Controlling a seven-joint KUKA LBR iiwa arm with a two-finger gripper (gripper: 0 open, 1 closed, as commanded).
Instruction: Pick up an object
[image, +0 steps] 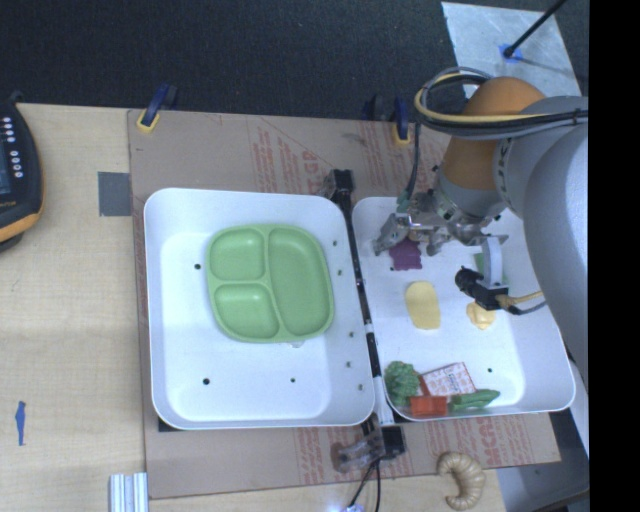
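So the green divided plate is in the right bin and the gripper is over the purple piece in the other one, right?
Not quite. The green divided plate lies in the left bin, as the camera view shows. The rest holds: the gripper is over the purple piece in the other bin, the right bin.

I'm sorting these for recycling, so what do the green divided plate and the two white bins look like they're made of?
The green divided plate looks like moulded plastic: uniform matte colour, rounded compartment ridges. The left bin and right bin appear to be thin white plastic with a smooth, slightly glossy surface, though that's a guess.
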